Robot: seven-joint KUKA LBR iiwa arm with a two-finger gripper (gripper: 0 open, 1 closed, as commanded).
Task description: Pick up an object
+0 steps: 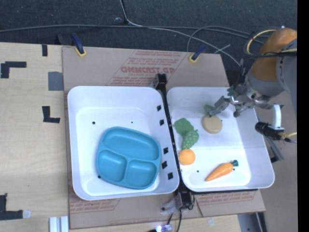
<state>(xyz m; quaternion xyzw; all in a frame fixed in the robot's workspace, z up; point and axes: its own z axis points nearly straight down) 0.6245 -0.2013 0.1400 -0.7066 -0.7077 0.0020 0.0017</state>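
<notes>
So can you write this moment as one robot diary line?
gripper: open, above right bin | nearest: tan round piece | holding: nothing

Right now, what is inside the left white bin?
The left bin holds one thing: a blue tray with three compartments, lying flat, and nothing shows in the compartments. Whatever part of the bin floor lies under the tray is covered and cannot be seen.

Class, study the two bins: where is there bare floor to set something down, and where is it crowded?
Free: the left bin floor above the blue tray; the right bin floor between the carrot and the gripper. Crowded: by the divider, green toys and orange ball.
</notes>
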